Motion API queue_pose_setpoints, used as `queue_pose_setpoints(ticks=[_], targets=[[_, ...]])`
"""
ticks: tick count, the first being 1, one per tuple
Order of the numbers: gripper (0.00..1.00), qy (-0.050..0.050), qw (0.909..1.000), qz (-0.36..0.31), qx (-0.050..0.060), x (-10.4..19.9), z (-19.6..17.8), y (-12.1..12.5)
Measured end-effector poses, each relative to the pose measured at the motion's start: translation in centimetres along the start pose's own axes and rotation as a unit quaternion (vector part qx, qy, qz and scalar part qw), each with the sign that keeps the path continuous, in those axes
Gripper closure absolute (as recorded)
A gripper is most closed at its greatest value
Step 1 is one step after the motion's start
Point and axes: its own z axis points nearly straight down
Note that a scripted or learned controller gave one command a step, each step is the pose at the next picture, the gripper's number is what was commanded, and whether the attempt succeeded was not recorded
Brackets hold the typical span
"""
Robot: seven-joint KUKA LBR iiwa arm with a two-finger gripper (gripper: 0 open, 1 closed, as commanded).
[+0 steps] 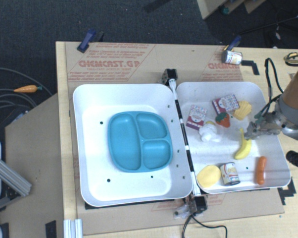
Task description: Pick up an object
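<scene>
A brown bench (139,58) printed with red lettering stands on dark carpet and carries 2 shallow white bins side by side. The left bin (89,108) holds a blue divided plate (139,140) with 3 compartments. The right bin (273,175) holds the loose objects: 2 small printed cartons (197,115) and (225,103), a strawberry (223,119), a yellow corn piece (242,109), a white lump (208,132), a banana (243,148), a lemon (209,175), a small can (230,173) and a sausage (260,169). The gripper (255,128) reaches in from the right edge and hangs just above the banana's upper end; whether it is clenched or released, I cannot tell.
</scene>
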Motion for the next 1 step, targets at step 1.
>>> queue_pose_setpoints(ticks=[1], targets=[[0.0, 0.0, 1.0, 0.0, 0.0, 0.0, 0.02, -0.01]])
